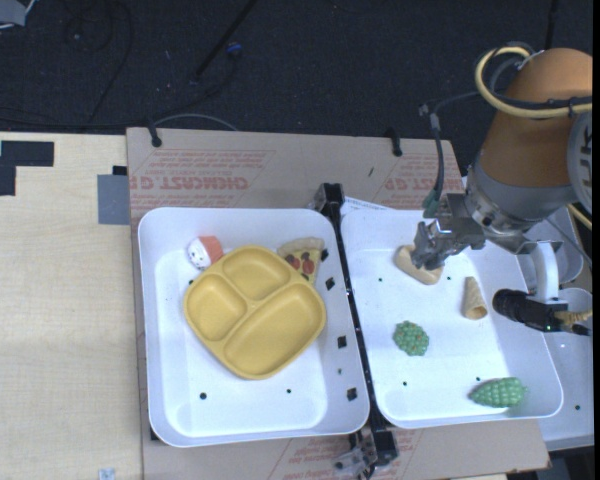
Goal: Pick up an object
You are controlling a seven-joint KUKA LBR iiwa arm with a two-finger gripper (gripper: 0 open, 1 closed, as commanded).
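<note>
— What sits under the hand?
— A pale beige, flat, rounded piece, lying near the upper left corner of the right shallow white bin. The hand is down right over it, dark metal, hanging from the grey arm with the orange band. Whether it is open, closed or gripping, I cannot tell.
— Anything else in that bin?
— A small tan cone just right of the beige piece, a round dark green bumpy lump near the middle, and a lighter green bumpy oblong at the lower right.
— And the left white bin?
— A yellow plastic plate with three compartments, tilted. A toy pizza slice pokes out at its upper right, a small white and orange toy at its upper left.
— Any writing?
— Red print on the brown cardboard sheet under the bins, upside down and mirrored; I cannot read it for certain.
</note>
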